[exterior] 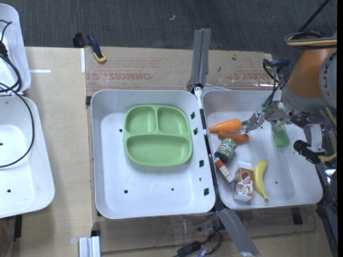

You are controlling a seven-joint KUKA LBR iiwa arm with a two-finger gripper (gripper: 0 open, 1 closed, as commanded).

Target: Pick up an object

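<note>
Bright, even overhead light, soft short shadows under the green plate (158,135), mild glare washing the white bins (107,159), dark floor (161,9) grainy up top, arm (313,76) slightly soft at right, overall resolution modest

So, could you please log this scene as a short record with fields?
left bin: holds a green divided plate
right bin: carrot, can, banana, juice carton, green bottle, a small tube by the divider
gripper: low in the right bin, beside the carrot's tip
grasp: nothing seen between the fingers
arm: enters from the right of the camera view
</note>
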